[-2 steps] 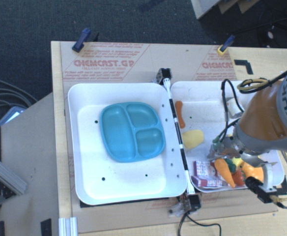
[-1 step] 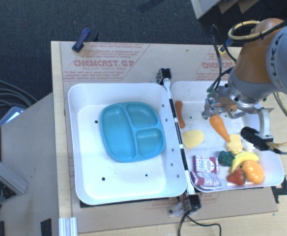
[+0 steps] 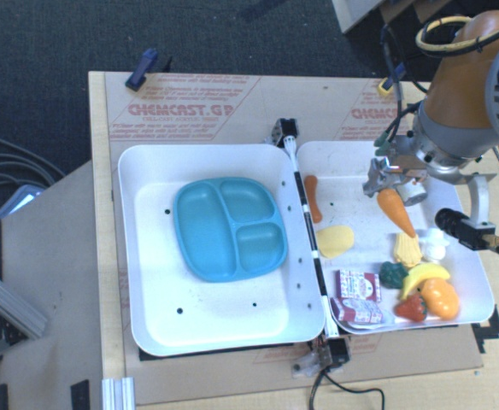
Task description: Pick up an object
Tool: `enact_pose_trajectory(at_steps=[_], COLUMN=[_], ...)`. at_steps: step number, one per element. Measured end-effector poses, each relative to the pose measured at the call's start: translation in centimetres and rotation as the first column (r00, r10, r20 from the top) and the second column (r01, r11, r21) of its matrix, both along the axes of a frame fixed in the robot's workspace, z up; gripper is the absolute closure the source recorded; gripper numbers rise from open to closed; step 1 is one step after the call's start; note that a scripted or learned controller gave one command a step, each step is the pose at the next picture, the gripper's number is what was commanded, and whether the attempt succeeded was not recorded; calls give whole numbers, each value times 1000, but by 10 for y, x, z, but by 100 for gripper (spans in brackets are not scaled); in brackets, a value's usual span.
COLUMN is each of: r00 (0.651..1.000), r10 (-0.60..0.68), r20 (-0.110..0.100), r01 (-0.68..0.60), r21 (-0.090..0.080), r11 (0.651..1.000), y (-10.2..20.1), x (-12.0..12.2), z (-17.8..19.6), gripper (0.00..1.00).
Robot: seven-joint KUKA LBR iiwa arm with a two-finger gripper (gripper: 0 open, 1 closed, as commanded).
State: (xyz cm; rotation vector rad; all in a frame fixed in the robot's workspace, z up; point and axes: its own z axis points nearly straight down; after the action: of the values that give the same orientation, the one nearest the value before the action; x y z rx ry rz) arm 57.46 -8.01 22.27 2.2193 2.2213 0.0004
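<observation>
- A grey arm with an orange band is seen reaching in from the upper right of the frame, its metal two-finger gripper hanging over the upper part of the right-hand shallow white bin.
- An orange plastic toy carrot is found directly below the gripper in the frame, its blunt top touching or just under the fingertips.
- The carrot's long axis is slanted from upper left to lower right, its tip pointing toward a pale yellow wedge-shaped toy.
- Whether the carrot is actually gripped cannot be told; the fingers' spread is hidden by the wrist housing.
- A blue divided plastic plate is seen in the left-hand bin.
</observation>
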Motion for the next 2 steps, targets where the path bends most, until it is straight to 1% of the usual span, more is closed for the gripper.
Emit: enact_pose_trajectory(at_steps=[1, 2], r00=[1000, 1000], r10=[1, -1], r20=[-5, -1], r01=[-1, 1], r21=[2, 0], r11=[1000, 1000], y=[66, 42], x=[-40, -13], z=[-23, 5], gripper=[100, 100])
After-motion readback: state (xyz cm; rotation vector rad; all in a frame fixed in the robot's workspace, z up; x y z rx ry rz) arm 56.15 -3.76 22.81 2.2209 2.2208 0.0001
